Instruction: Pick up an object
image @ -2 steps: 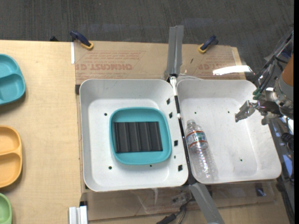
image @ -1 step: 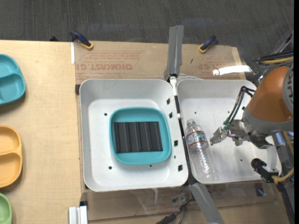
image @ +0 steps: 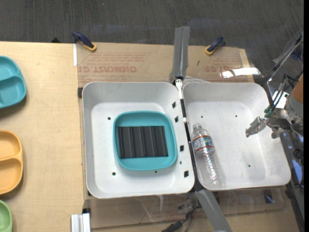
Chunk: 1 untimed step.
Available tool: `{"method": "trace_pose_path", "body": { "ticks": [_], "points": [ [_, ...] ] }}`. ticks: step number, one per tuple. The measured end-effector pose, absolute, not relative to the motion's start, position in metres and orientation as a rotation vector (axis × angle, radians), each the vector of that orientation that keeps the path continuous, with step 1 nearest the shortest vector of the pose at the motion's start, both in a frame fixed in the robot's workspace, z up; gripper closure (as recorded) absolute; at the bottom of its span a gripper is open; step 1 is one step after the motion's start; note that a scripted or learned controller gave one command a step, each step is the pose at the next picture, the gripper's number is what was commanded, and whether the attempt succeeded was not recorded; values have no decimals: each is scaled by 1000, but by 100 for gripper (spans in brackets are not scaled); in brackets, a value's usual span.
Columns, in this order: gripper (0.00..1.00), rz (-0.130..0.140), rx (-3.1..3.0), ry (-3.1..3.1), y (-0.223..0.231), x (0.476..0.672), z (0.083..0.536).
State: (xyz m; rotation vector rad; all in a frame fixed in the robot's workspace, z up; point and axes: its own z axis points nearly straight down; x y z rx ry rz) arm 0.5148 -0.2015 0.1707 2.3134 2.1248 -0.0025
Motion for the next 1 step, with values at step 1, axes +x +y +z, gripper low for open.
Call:
{"method": "trace_pose_path", "body": {
  "ticks": [1],
  "points": [
    [0, -7, 2486, 1914, -103, 511, 91]
  ]
}}
